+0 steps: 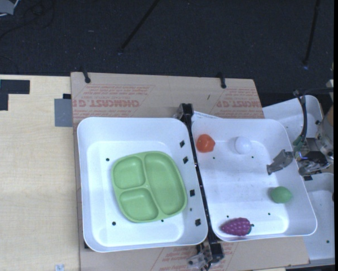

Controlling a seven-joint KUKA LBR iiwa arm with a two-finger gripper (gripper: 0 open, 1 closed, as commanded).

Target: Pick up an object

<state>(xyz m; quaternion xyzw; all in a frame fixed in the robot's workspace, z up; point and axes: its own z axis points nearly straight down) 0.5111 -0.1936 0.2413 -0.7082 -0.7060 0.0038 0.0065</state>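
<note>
The right bin [253, 219] holds several small objects. An orange one [205, 143] lies near its far left corner. A white ball [243, 145] sits just right of that. A green round object [280, 195] rests near the right wall, and a purple bunch of grapes [236, 226] lies at the front. My gripper [281, 161] hangs over the right side of this bin, above and slightly behind the green object, right of the white ball. Nothing shows in its grasp.
The left bin [95, 151] holds a green divided plate [149, 186]. A black divider [194, 174] runs between the two bins. Cardboard lies under both bins, with a wooden bench top to the left. The arm's wrist and cables [312, 151] crowd the right bin's right rim.
</note>
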